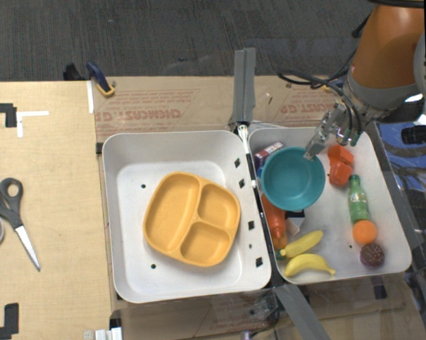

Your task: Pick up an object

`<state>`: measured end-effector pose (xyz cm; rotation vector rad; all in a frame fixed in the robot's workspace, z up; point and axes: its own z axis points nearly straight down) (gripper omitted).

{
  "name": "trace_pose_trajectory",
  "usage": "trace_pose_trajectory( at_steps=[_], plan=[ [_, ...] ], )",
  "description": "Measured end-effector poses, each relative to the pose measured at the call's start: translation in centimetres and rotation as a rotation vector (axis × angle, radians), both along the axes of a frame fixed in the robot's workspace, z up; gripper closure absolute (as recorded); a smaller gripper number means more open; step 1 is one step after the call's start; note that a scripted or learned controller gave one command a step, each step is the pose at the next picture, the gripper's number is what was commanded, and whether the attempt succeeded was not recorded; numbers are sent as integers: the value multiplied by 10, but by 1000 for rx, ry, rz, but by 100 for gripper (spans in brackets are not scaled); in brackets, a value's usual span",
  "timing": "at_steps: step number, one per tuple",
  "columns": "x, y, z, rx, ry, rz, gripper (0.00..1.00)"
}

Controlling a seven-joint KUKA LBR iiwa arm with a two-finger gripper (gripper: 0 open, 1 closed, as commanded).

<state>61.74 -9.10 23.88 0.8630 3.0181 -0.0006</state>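
The teal bowl (292, 178) sits tilted in the right bin (393, 253), its mouth turned toward the lower left, leaning over the orange bottle (275, 225). I see the gripper (313, 151) clamped on its upper right rim. Smaller: the green bottle (357, 201) lies long axis up-down, cap uppermost.
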Motion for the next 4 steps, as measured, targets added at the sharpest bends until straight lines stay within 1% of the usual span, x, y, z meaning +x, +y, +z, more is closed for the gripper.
trace_pose_trajectory(
  at_steps=[1, 2, 3, 4],
  plan=[
    [-63, 52, -47, -3, 2, 43, 100],
    [-86, -10, 3, -1, 0, 298, 100],
    [-51, -44, -123, -2, -3, 206, 100],
    [-100, -102, -137, -8, -19, 554, 100]
  ],
)
